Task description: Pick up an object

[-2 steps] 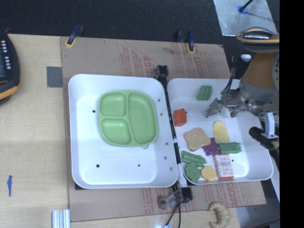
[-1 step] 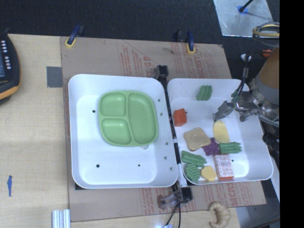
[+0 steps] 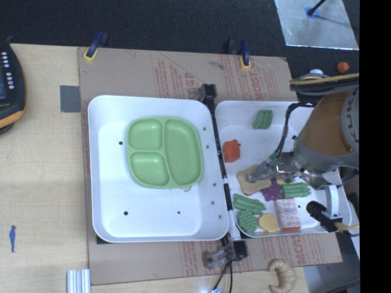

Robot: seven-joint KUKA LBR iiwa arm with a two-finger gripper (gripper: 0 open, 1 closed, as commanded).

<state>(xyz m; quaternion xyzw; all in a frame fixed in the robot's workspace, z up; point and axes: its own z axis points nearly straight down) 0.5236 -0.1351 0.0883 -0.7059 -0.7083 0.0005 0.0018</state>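
A pale green three-compartment plastic plate (image 3: 165, 152) lies in the left shallow white bin (image 3: 107, 218), on a brown cardboard sheet (image 3: 153, 72) clamped to the wooden counter (image 3: 36, 188).

plate (image 3: 165, 151) in left bin (image 3: 101, 218) | toys (image 3: 269, 209) in right bin (image 3: 244, 110)

A light wooden bench (image 3: 43, 188) carries a brown cardboard sheet (image 3: 159, 72) held by blue-and-yellow clamps (image 3: 95, 44) at its far edge. Beyond the bench lies dark carpet (image 3: 153, 11), with a pale grey floor patch (image 3: 314, 14) at the upper right. A black-and-orange pendant (image 3: 9, 84) rests at the bench's left edge.
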